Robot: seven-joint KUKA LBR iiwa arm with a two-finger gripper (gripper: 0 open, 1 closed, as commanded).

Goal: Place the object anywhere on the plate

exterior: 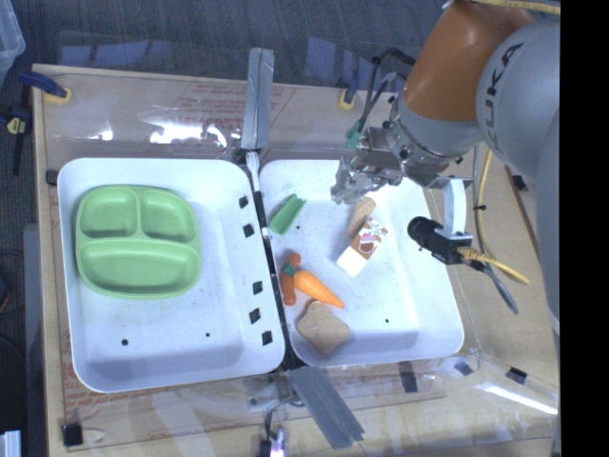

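**While the arm hangs over the right bin**

When you look down, your end effector (354,187) sits above a tan cone (360,214). You cannot tell its grip. The green plate (138,241) rests in the left bin (143,350). A carrot (314,288) lies nearby.

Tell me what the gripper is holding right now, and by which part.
Cannot be told: the gripper hangs over the tan cone-shaped piece in the right bin, with no visible hold.
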